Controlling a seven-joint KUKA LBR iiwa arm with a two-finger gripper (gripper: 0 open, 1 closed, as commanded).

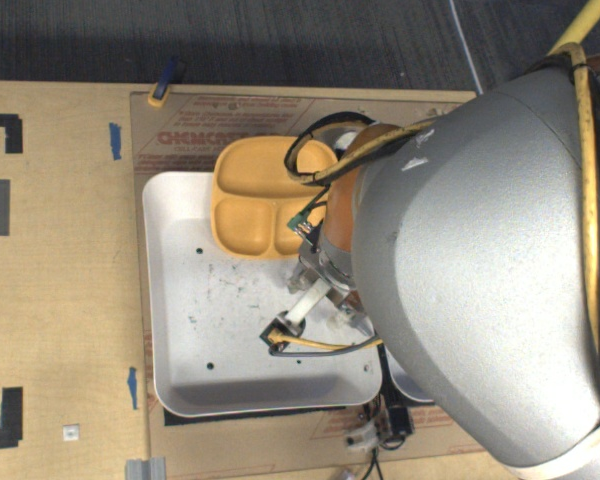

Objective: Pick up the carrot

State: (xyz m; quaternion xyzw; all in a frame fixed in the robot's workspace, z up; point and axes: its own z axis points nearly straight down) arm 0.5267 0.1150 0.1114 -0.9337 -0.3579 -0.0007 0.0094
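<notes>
Camera view, and we're looking down on the shallow white plastic bin [180, 298], with the big grey arm [480, 268] reaching in from the right and covering everything on that side. Its orange band [338, 218] sits just above the wrist, and below that the gripper [318, 286] hangs low over the bin's right half, nearer the right wall than the middle. Open or closed? We cannot tell. The wrist masks the working end, and we can make out nothing gripped there.

Now, the carrot: we cannot place it. Our guess is that it lies hidden under the arm's bulk, beneath the gripper or further right. That would explain why the wrist points down at this spot. Let's not mistake the orange band for it!

Against the bin's far edge sits a yellow-orange moulded plastic dish with divided compartments [255, 193]. It overlaps the far rim, and its right side runs in under the wrist. That puts it close to the gripper, so any sideways move towards the far edge risks a knock.

For room, we like the left. The bin's floor is bare from the left wall to the near left corner. The right wall and near right corner are crowded by the arm, so a straight lift looks the cleanest way out.
</notes>
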